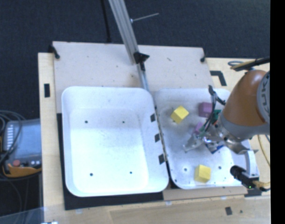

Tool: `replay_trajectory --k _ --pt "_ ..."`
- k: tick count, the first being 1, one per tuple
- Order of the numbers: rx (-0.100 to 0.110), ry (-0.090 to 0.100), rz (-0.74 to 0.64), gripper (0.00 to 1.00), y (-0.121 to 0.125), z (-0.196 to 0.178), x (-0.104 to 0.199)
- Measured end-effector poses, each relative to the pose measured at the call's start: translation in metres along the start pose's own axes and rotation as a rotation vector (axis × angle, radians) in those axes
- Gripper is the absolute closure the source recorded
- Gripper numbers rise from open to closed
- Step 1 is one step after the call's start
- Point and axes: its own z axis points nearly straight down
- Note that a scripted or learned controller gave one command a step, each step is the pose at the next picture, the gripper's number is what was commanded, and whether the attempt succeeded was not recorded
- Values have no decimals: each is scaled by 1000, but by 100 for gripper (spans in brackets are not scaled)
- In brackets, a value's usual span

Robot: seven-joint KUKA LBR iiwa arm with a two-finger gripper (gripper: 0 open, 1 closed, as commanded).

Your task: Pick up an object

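Yellow block (179,114) near right bin's (179,181) back edge unpicked; claw (198,141) low mid-bin, grip state can't tell, next needs centring over one object.

two bins sit side by side on the counter (179,55), the left bin (109,141) touching the right bin (179,176) along a shared edge. in the right bin, one cube (180,114) lies toward the back near the shared edge, another cube (203,173) toward the front, and a small block (205,109) at the back, right of the first cube. the arm (245,106) reaches in from the right over the right bin, its gripper (198,141) low between the two cubes. a metal rail (126,27) slants from behind the counter down to the bins' junction. a control pendant (21,146) lies left of the counter.
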Motion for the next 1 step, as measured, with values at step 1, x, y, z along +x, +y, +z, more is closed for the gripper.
replay_trajectory --k 1 --pt "0 0 0 0 -1 53 -1"
